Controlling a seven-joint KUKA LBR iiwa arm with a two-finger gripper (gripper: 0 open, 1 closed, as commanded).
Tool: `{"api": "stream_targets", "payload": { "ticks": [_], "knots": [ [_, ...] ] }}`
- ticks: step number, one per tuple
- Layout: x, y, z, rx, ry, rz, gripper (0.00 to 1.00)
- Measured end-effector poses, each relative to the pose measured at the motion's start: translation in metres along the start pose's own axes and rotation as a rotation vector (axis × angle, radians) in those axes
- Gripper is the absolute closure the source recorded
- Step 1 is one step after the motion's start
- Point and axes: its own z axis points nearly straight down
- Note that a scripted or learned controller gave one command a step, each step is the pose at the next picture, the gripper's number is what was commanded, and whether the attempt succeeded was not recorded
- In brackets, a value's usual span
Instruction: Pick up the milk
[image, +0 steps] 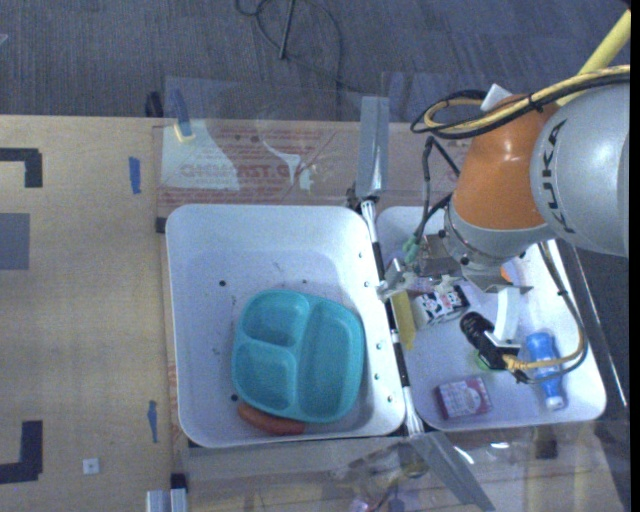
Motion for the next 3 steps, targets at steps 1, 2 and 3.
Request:
{"api": "stream_targets", "payload": {
  "ticks": [1, 2, 3],
  "knots": [
    [-0.071, -0.005, -0.001, -0.004, -0.002, -0.049, 0.00],
    [-0.099, 0.012, 0.069, -0.025, 0.000, 0.044, 0.00],
    [-0.099, 0.012, 0.069, -0.024, 0.000, 0.044, 0.00]
  ]
}}
